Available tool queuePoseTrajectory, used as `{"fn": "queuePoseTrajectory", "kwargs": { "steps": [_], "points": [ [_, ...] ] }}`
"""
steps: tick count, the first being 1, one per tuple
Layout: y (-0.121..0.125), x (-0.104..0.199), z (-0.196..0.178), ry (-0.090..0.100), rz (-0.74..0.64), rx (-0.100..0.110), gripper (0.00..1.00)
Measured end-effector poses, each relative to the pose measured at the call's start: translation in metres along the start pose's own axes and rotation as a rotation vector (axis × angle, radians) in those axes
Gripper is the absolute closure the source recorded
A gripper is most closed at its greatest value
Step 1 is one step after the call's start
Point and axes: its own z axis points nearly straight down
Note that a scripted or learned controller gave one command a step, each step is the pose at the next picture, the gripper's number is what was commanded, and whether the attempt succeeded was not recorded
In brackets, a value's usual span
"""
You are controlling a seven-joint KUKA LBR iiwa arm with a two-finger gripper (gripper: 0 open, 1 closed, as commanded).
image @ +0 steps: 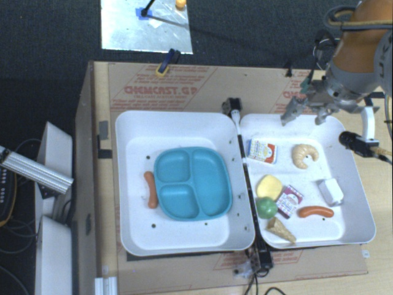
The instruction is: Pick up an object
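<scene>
Cone (280,229) near right bin's (362,217) front rim, open claw (304,115) above back rim

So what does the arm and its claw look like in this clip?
The arm comes in at the upper right: a rounded orange section above a grey metallic wrist, with dark cables looping along it. Below sits the claw, two slim grey fingers splayed outward. I can read no markings.

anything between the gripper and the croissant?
Nothing visible. The gripper hangs open above the right bin's far edge, and the croissant lies just nearer the camera with bare bin floor around it. The carton sits off to its left, apart.
</scene>
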Motion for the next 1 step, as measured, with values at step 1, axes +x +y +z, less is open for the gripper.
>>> {"fn": "queuePoseTrajectory", "kwargs": {
  "steps": [1],
  "points": [
    [-0.0422, -0.0546, 0.1141, -0.001, 0.003, 0.004, 0.00]
  ]
}}
